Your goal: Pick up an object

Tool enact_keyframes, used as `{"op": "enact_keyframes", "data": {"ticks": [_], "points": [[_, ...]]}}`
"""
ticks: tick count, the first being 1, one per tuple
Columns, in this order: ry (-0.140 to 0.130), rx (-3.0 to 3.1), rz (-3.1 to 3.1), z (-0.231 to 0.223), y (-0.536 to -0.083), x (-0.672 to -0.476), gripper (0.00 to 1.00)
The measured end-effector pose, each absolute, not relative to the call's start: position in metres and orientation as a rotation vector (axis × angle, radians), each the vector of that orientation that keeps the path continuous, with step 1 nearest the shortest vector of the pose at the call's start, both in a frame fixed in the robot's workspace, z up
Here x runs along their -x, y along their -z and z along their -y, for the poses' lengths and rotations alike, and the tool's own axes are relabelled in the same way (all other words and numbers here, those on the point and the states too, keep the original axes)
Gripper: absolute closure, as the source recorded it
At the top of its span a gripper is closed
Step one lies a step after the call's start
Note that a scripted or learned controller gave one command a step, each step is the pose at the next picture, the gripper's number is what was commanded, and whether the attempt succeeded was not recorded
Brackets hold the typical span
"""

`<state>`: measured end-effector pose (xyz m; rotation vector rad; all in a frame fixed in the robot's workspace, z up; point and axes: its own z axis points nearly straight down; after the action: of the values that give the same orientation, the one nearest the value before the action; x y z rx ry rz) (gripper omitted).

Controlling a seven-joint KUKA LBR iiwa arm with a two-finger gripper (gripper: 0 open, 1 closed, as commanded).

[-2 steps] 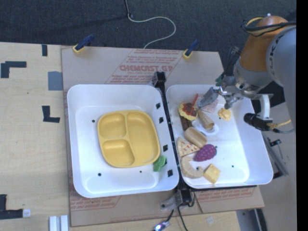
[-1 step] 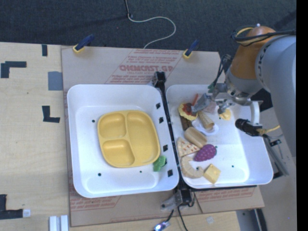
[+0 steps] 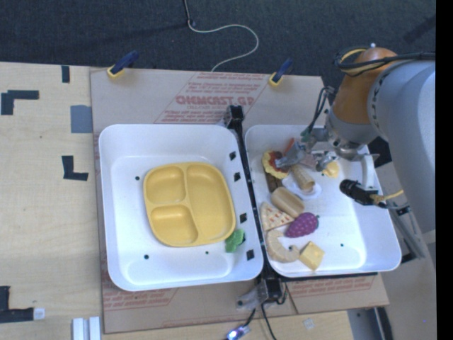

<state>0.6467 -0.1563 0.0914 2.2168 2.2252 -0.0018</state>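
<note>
Toy food pieces lie heaped in the right bin, along its left side. We note a tan bread roll with its long axis running from upper left to lower right, and a smaller tan cylinder above it lying on roughly the same diagonal. Below these sit a cracker-like wedge, a purple grape cluster pointing its narrow end to the lower left, a curved beige piece and a yellow cheese block. A yellow and red item rests at the top of the heap.

The left bin holds a yellow divided plate with three compartments, and a small green item just beside the plate's lower right corner.

The gripper hangs over the upper part of the right bin, close above the small cylinder. We cannot tell whether the jaws are apart or together. Both bins rest on cardboard on the tabletop.
</note>
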Motion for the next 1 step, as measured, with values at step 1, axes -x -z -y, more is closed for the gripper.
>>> {"op": "enact_keyframes", "data": {"ticks": [1], "points": [[-0.009,-2.209,-2.218,0.1566,-0.1068,-0.6499,1.0]]}}
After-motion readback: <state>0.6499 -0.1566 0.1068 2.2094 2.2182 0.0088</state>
